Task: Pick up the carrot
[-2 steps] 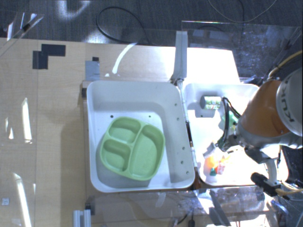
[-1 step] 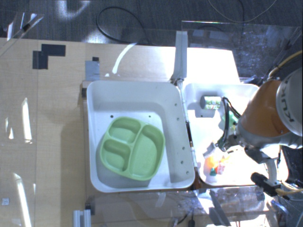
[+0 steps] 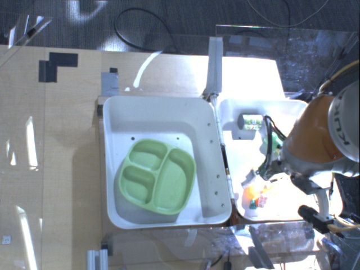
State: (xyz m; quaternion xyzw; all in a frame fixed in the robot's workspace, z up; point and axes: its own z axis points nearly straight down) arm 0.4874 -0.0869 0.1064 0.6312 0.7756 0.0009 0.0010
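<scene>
The carrot (image 3: 248,196) is a small orange shape lying near the front left corner of the right bin (image 3: 292,108). My gripper (image 3: 256,179) reaches down from the arm's orange band (image 3: 315,134) and hovers just above and slightly right of the carrot. The view is overexposed here, so contact between gripper and carrot cannot be judged. Small yellow and red bits (image 3: 262,198) lie right beside the carrot.
A small can with a green label (image 3: 251,121) lies at the back left of the right bin. The left bin (image 3: 163,108) holds a green divided plate (image 3: 157,176). A wall (image 3: 222,151) separates the two bins, close to the carrot's left.
</scene>
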